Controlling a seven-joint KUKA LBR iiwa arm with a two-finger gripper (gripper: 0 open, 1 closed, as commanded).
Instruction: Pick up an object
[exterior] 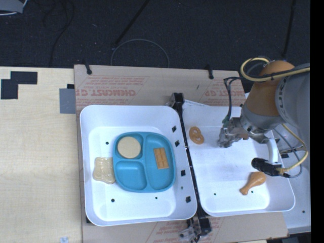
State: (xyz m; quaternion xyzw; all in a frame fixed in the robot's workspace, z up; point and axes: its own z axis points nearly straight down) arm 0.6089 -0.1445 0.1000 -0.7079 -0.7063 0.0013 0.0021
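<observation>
I see the end effector low in the right bin, beside the pretzel; I cannot tell its state. The drumstick lies apart, nearer the front. The left bin holds a blue tray.

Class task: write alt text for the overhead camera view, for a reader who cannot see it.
A grey robot arm's gripper hangs over the right white bin, between a pretzel and a drumstick. The left bin holds a blue tray with a round cracker and a rectangular one.
</observation>
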